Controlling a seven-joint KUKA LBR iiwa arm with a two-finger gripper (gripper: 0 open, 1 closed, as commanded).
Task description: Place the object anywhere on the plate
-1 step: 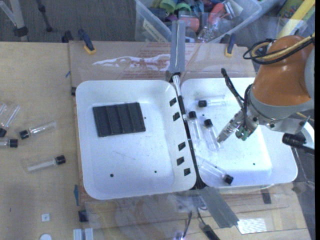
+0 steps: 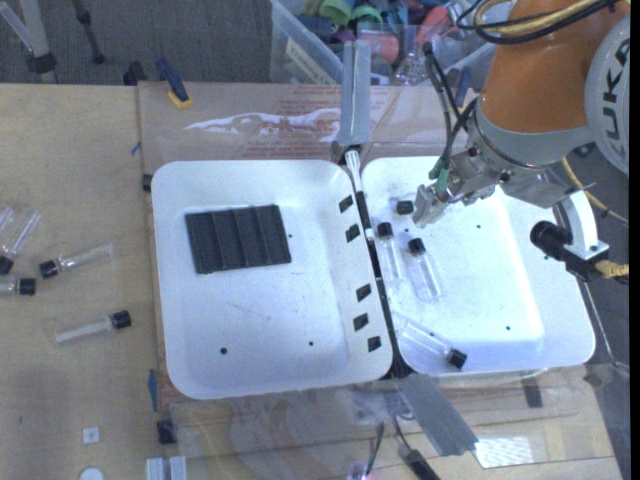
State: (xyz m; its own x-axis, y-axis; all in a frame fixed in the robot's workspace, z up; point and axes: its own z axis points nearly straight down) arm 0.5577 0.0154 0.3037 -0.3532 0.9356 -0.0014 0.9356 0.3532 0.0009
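- I see my gripper (image 2: 432,200) hanging over the upper left of the right bin (image 2: 520,318); from this angle I cannot tell how it is set or whether it has anything.
- The objects are clear vials with black caps: two (image 2: 390,258) (image 2: 424,268) lie side by side just below the gripper, and a third (image 2: 432,346) lies near the bin's front edge.
- I judge them light, rigid, smooth and apt to roll, perhaps breakable if glass.
- I would take one across the middle of its body, fingers square to its length, with a gentle squeeze.
- The dark ridged plate (image 2: 238,237) sits in the left bin (image 2: 260,358), well apart.
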